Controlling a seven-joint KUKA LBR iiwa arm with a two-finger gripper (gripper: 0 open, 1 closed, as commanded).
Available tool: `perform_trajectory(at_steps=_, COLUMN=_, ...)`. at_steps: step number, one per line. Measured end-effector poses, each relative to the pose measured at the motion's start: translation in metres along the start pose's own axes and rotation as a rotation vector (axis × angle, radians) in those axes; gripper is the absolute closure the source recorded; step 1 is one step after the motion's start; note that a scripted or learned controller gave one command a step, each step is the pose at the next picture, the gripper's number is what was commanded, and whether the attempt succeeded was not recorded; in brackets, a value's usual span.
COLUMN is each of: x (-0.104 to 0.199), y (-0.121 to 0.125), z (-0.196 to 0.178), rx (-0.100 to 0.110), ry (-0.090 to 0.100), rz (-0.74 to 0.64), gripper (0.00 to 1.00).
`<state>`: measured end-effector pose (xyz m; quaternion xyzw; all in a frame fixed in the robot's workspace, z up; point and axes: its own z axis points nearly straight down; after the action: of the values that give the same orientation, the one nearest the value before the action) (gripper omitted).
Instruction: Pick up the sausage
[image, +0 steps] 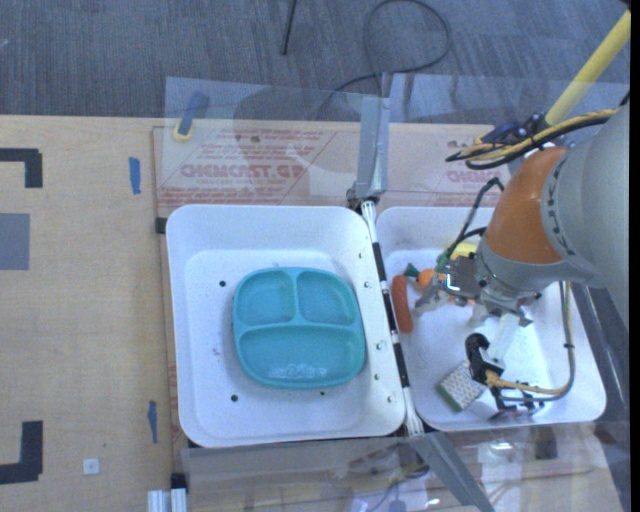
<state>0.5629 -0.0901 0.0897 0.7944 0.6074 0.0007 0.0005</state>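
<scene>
so there's a wooden worktop (80, 330) with two shallow white bins side by side. left bin (190, 300) has a teal divided plate (297, 328) sitting pretty much dead center, three compartments, the big one toward 6 o'clock. right bin (575, 400) has a small speckled card-looking thing (459, 387) down around 7 o'clock. bits of blue tape (134, 175) on the worktop at 10 o'clock of the left bin, black corner marks (25, 166) along the far left edge, and a clear sheet with red lettering (250, 165) at 12 o'clock
</scene>
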Motion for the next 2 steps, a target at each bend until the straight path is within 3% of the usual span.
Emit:
perform_trajectory(at_steps=1, x=-0.014, y=-0.048, z=0.000, rx=-0.009, ry=0.004, rz=0.201, gripper=0.00)
perform_trajectory(at_steps=2, x=-0.001, y=0.012, z=0.001, rx=-0.007, ry=0.000, rz=0.138, gripper=0.00)
